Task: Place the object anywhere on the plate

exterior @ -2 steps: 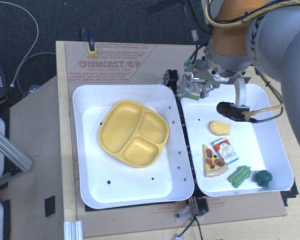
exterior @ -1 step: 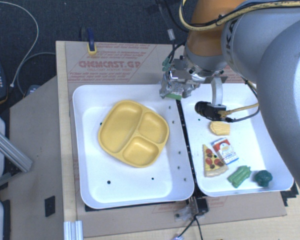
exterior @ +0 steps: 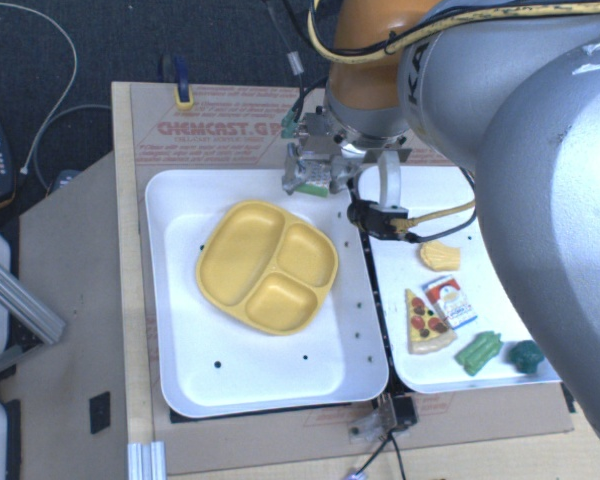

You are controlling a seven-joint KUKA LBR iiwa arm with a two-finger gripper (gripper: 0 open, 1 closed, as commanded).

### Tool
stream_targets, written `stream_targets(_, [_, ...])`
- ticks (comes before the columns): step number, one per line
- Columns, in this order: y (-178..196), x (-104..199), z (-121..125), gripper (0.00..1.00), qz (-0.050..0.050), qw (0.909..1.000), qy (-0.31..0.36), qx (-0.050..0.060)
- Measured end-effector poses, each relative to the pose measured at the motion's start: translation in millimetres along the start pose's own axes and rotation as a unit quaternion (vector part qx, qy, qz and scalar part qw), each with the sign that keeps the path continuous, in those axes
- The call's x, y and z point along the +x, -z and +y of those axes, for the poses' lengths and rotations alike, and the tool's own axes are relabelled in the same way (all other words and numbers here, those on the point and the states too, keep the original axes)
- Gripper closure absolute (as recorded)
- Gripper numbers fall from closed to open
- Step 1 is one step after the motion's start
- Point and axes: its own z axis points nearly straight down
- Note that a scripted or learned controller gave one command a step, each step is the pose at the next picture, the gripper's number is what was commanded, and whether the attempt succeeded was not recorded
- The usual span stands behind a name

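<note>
1. Tool (exterior: 315, 173) hangs over the far edge of the left bin (exterior: 170, 268); can't tell if it's spread or pinching, and nothing is seen in it.
2. Yellow plate (exterior: 268, 266) sits just ahead of the tool, with nothing on it.
3. Candidate objects lie off to the tool's side in the right bin (exterior: 400, 368): chip (exterior: 440, 257), pizza slice (exterior: 427, 323), carton (exterior: 450, 301), green pieces (exterior: 478, 351).
4. Step looks like pre-pick or a failed carry; the next move likely needs a firm grasp, then release over the plate.

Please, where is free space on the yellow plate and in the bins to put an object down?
The yellow plate has three bare compartments. Bare floor of the left bin runs in front of the plate and along its left side. The right bin is crowded: chip, pizza slice, carton, green toys. The gripper hangs by the plate's far edge.
</note>
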Motion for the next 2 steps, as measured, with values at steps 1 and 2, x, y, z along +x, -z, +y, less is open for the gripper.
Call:
stream_targets(1, [-0.9,-17.3,9.3,1.0,-0.001,1.0,-0.004,0.0])
stream_targets(2, [-0.7,-16.8,9.1,0.0,-0.001,1.0,-0.003,0.0])
